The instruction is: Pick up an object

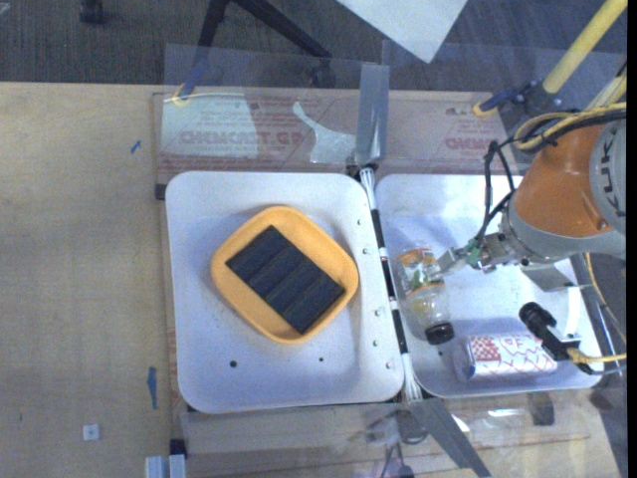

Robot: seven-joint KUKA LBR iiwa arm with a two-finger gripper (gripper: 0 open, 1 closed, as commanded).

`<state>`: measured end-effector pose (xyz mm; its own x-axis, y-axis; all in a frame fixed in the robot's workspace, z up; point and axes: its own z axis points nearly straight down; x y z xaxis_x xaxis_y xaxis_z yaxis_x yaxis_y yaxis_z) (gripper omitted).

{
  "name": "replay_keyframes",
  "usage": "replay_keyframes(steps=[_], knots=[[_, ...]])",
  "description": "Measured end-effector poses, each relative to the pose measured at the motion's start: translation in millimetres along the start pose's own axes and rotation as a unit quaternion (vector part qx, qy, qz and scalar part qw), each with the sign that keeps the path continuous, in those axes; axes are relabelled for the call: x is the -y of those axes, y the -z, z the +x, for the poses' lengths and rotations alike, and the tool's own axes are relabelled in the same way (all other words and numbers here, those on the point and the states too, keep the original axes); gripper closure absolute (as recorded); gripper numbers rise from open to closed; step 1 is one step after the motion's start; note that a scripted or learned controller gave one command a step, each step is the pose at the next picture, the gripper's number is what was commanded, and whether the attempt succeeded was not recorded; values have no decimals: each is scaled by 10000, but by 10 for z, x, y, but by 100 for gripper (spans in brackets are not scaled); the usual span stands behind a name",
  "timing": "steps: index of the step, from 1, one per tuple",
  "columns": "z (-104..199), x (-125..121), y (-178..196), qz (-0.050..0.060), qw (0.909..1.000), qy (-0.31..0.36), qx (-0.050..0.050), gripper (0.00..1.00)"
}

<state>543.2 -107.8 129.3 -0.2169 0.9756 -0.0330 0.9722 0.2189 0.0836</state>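
Gripper (460,258) low in right bin (453,192), just beside bottle (422,292) near bin's left edge; finger state unclear. Nothing lifted yet; grasp and raise remain. Box (506,356) along front edge.

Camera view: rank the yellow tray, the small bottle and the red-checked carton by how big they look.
1. Yellow tray, with its dark slab, in the left bin: clearly largest.
2. Red-checked carton, lying in the right bin.
3. Small bottle, beside the divider; it looks close to the carton in length, so ranks two and three are unsure.
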Motion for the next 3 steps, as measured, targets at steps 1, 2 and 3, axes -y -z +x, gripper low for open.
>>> replay_keyframes(steps=[1, 2, 3], knots=[[-7, 25, 1, 40, 9999, 149, -12, 0], [-55, 129, -289, 330, 9994, 87, -29, 0], [-16, 652, -337, 337, 9982, 481, -99, 0]])
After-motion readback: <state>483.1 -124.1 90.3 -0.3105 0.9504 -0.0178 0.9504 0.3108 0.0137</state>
